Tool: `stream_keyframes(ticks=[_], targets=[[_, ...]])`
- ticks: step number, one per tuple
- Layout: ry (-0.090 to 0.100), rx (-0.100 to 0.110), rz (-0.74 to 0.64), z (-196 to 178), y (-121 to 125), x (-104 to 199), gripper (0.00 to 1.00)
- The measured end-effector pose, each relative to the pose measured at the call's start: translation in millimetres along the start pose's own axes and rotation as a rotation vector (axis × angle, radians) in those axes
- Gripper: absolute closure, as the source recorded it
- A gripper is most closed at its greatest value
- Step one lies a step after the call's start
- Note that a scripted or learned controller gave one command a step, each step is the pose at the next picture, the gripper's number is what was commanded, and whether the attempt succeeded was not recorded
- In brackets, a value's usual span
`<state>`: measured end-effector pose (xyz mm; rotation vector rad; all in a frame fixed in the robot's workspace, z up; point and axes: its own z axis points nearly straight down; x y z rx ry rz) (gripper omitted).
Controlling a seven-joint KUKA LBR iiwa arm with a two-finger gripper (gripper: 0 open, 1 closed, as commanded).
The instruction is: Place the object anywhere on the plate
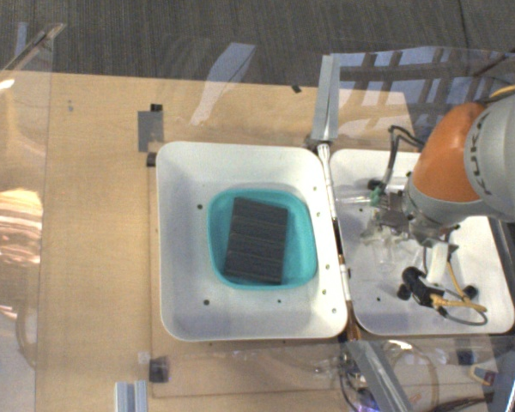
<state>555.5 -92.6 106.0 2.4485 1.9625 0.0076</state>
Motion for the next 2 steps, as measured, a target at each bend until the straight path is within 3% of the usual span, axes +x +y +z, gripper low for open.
stream_keyframes(ticks=[1,2], targets=[[0.001,-0.001,-0.183,-80.0,31.4,82.0,1.0],[0.001,-0.001,-0.183,-80.0,31.4,81.9,0.0]])
